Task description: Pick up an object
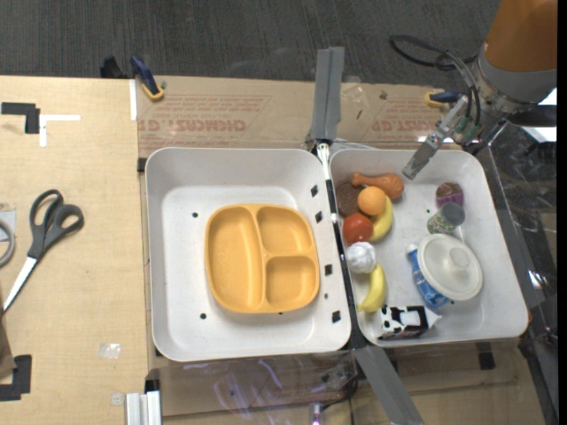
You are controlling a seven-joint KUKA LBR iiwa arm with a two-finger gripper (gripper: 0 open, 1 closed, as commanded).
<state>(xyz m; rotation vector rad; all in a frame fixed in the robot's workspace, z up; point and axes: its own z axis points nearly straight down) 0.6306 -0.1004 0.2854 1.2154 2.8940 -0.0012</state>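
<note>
A grey arm with an orange band hangs its gripper (pixel 416 165) over the far edge of the right bin (pixel 505 321), gripping nothing; whether the pincer is spread or pressed together cannot be told.

The right bin holds two bananas (pixel 376 289), one orange (pixel 373 201), one tomato (pixel 357 227), one drumstick (pixel 376 181), one white lidded bowl (pixel 450 266) and one cow toy (pixel 403 320). The left bin (pixel 168 264) holds one yellow divided plate (pixel 262 258). One pair of scissors (pixel 40 233) lies on the bench.

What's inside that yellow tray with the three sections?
Nothing shows inside the yellow tray: all three of its compartments look bare. It lies in the left white bin. The tray covers the bin floor beneath it, so whatever might sit under it can't be seen.
</note>
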